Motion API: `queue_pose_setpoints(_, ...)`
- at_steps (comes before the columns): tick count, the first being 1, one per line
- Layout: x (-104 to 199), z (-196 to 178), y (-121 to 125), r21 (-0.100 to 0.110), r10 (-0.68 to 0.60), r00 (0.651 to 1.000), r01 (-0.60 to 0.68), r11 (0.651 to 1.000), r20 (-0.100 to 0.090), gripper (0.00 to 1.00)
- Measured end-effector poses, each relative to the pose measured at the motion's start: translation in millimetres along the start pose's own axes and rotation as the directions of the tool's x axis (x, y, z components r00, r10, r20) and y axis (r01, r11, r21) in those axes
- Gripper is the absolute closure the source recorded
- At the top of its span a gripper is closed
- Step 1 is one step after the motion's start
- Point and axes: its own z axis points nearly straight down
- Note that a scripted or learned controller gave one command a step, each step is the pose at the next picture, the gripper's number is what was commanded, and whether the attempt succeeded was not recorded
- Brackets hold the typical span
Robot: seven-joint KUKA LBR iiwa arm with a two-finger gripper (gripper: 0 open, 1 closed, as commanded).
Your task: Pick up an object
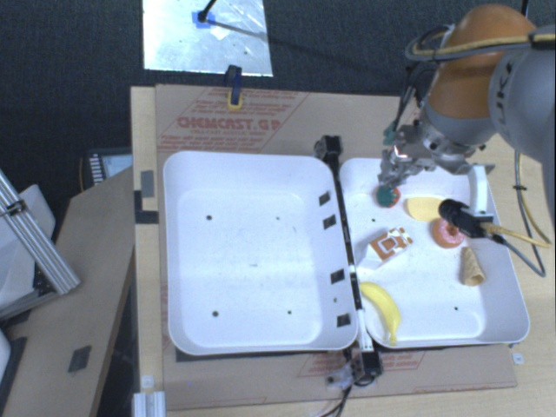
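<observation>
A small round teal-and-orange object (387, 196) lies near the right white plastic bin's (499, 315) back left corner. The grey arm bends down from the right, its gripper (388, 179) just above; its grip is unclear.

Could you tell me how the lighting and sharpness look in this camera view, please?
Camera view: even, soft light; the foil sheet at the top glares bright; the white bins are near overexposed; the gripper looks slightly soft; the banana is fairly crisp.
</observation>
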Motion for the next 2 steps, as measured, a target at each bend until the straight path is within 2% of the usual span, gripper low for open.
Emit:
queue_pose_setpoints(1, 71.4, -12.9, 19.9, -0.001, -0.004, 1.000, 0.004, 1.000, -0.004, 1.00)
queue_pose_setpoints(2, 132.8, -50.7, 35.5, -0.002, -0.003, 1.000, 0.003, 1.000, -0.004, 1.00)
